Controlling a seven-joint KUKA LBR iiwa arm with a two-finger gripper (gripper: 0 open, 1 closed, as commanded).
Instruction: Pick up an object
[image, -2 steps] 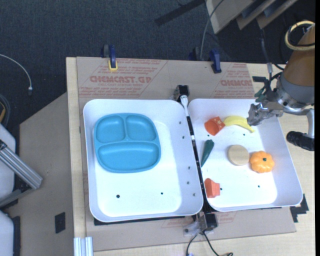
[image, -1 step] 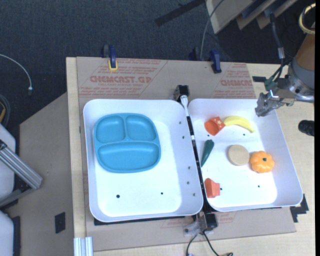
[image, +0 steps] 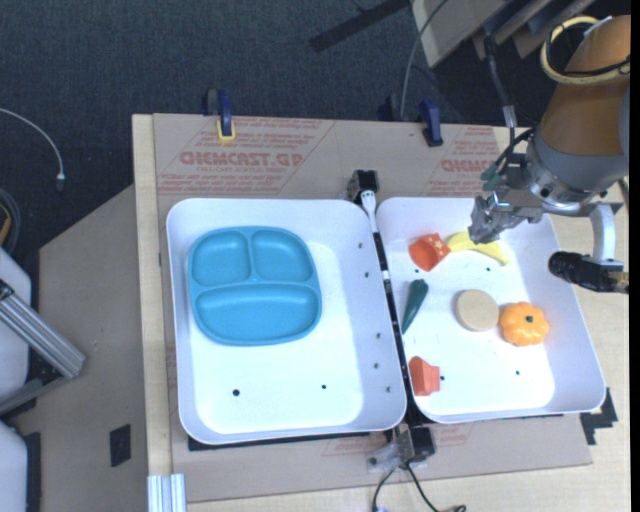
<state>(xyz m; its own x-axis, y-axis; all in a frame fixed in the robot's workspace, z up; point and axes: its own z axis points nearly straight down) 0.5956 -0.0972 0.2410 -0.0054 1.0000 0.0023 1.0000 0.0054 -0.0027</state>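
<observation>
My gripper (image: 487, 232) hangs over the back of the right bin (image: 570, 390), directly above a yellow banana (image: 484, 250). Its tips sit at the banana's top edge. Left of the banana lies a red-orange piece (image: 428, 252). A dark green pepper-like object (image: 414, 303) rests near the bin's left wall. A tan round disc (image: 478, 309) and an orange pumpkin (image: 523, 324) lie mid-bin. A small red-orange block (image: 424, 376) sits at the front left.
The left bin (image: 300, 400) holds a blue divided plate (image: 255, 284). A black divider strip (image: 384, 290) runs between the two bins. Blue clamps (image: 222, 108) hold the board at the back.
</observation>
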